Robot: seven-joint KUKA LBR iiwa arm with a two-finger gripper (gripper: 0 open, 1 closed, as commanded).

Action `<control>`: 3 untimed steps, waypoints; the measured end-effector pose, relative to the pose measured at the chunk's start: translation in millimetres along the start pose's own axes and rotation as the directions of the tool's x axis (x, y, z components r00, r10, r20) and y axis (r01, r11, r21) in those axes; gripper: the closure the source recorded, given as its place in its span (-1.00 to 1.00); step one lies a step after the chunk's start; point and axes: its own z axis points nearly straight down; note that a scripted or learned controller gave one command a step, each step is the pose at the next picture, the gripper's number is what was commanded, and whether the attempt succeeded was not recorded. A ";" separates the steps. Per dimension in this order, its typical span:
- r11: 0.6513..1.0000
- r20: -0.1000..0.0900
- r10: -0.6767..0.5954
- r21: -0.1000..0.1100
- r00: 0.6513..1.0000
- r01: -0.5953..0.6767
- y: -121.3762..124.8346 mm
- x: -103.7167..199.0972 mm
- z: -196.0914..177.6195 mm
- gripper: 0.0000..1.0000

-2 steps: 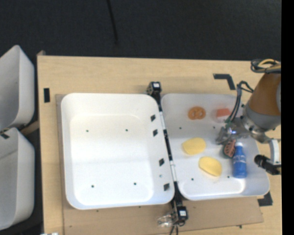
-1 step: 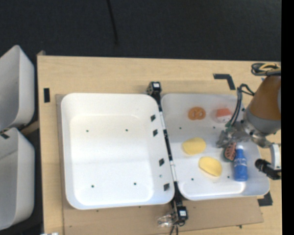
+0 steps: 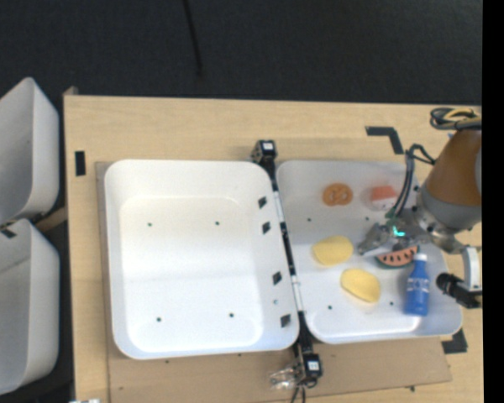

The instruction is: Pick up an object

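White right bin (image 3: 319,326) holds everything; my gripper (image 3: 378,240) hangs low among items, just beside yellow block (image 3: 332,250) and watermelon slice (image 3: 396,257). Grasp state: cannot tell. Nothing visibly lifted; I judge pick not yet done.

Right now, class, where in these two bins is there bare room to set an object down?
The left bin offers its whole floor. In the right bin, only the near-left corner beside the divider is bare; around the gripper, yellow pieces, watermelon slice and blue bottle crowd it.
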 end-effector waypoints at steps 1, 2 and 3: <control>1.000 0.004 -0.005 0.004 1.000 0.005 65.2 21.6 2.3 -1.00; 1.000 0.002 -0.005 0.005 1.000 0.005 119.1 -0.3 -77.0 -1.00; 1.000 -0.006 0.001 0.026 1.000 -0.001 45.4 0.2 -20.9 -1.00</control>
